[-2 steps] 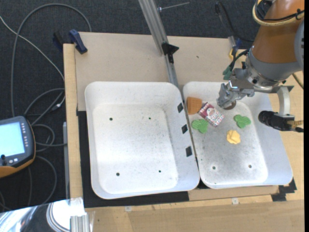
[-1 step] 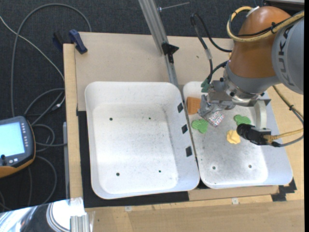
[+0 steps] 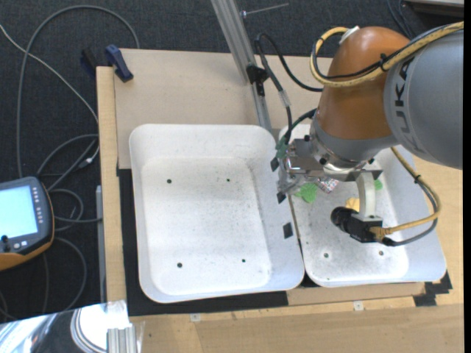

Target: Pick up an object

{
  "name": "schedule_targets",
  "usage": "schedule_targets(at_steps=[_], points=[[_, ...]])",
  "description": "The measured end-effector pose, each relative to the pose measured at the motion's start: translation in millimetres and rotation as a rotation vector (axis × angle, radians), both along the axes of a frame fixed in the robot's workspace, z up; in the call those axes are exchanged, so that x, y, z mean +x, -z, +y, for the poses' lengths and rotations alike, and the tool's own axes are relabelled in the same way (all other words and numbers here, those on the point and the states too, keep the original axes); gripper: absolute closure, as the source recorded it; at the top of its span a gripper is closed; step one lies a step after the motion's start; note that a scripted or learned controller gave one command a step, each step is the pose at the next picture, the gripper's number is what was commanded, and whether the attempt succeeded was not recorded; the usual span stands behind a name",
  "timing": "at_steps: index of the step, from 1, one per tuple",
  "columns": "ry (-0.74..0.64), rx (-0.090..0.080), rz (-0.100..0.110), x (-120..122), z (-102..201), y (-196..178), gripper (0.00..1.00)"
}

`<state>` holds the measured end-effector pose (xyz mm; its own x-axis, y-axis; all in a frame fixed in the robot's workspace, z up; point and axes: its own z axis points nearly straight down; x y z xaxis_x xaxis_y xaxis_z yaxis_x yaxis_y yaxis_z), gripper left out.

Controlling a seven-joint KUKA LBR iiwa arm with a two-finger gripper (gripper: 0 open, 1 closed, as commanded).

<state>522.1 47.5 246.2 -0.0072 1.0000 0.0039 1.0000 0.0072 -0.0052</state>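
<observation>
Arm (image 3: 368, 87) reaches in from 3 o'clock, wrist low over the right bin (image 3: 397, 267), near its 10 o'clock corner. Hand (image 3: 298, 173) sits right at the wall next to the left bin (image 3: 199, 219). Open or closed, can't tell; the wrist blocks it. Green piece (image 3: 307, 193) lies just at the hand's 5 o'clock, with a pale pink scrap (image 3: 328, 184) beside it at 3 o'clock. Stuff looks bunched against that wall, hence the tight approach. Nothing visibly gripped, so I judge the pick not yet done. Risk: clipping the wall.
</observation>
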Motion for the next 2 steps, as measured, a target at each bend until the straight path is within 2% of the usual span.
schedule_targets(at_steps=[1, 2], points=[[0.000, -0.001, 0.000, -20.9, 49.3, 0.4, 1.00], [0.007, -0.003, -0.002, -20.0, 45.7, 0.3, 0.00]])
